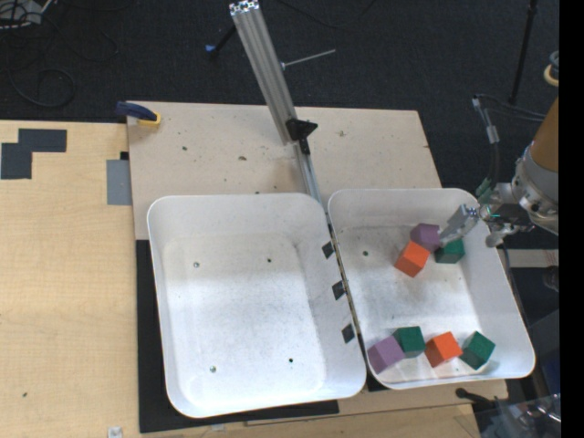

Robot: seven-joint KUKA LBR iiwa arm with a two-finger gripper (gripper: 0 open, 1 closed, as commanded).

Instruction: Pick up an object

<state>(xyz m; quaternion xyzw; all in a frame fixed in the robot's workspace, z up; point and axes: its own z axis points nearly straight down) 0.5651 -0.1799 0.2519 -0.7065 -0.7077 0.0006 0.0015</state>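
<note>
We are reaching the hand point(461, 224) into the right bin point(511, 299), near a green cube point(449, 253). We cannot tell its grip state. We are judging a slow, centred descent best, since purple point(424, 236) and orange point(411, 259) cubes are crowding it.

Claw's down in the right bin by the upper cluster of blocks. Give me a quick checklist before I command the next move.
1. Claw inside right bin: ok.
2. Claw at the upper cluster, beside green block and purple block: ok.
3. Block seen between the claw's fingers: cannot tell.
4. Target isolated: not ok; orange block crowds the purple one.
5. Fallback blocks: ok; four along the near wall.
</note>
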